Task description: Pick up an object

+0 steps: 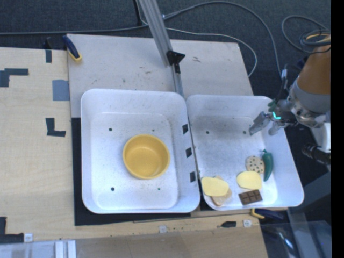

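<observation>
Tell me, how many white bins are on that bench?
2. The left bin holds a yellow bowl; the right bin holds small items along its near edge, with the gripper above its far right side. None seems hidden.

Two bins sit side by side on the bench. The left bin (91,144) holds a bowl (146,156) near its middle. In the right bin (226,109), everything lies along the near side: a chip (215,186) at the near left corner, a second chip (249,179) right of it, a chocolate square (250,197) just before that, a cookie (255,164) and a pepper (267,164) behind. The gripper (264,123) hangs over the bin's far right part.
</observation>
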`<state>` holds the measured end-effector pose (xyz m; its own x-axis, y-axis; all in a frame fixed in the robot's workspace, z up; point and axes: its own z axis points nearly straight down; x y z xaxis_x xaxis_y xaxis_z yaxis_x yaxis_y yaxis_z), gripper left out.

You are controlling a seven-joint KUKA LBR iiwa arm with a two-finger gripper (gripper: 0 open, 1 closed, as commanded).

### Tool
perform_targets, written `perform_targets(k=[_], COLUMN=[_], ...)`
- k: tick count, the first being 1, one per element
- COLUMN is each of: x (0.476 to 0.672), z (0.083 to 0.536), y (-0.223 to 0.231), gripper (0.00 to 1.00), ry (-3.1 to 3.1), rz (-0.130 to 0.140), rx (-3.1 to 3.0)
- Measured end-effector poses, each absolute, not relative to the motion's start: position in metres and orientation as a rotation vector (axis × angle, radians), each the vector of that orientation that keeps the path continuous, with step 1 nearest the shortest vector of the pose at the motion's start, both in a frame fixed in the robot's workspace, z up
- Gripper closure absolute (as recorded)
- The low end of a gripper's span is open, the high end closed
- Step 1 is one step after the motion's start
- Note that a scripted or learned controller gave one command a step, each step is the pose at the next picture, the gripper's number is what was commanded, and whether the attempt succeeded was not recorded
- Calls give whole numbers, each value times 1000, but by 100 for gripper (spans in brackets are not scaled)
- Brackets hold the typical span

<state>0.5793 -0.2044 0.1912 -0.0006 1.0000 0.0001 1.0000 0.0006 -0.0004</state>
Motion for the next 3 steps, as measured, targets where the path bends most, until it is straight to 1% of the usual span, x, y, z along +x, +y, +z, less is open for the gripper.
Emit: perform_targets(k=[1,3], x=[579,576], z=[191,92], y=[-204,-195], gripper=[0,0], ry=[-2222,-2219], rz=[0,4], rx=[-2220,-2218])
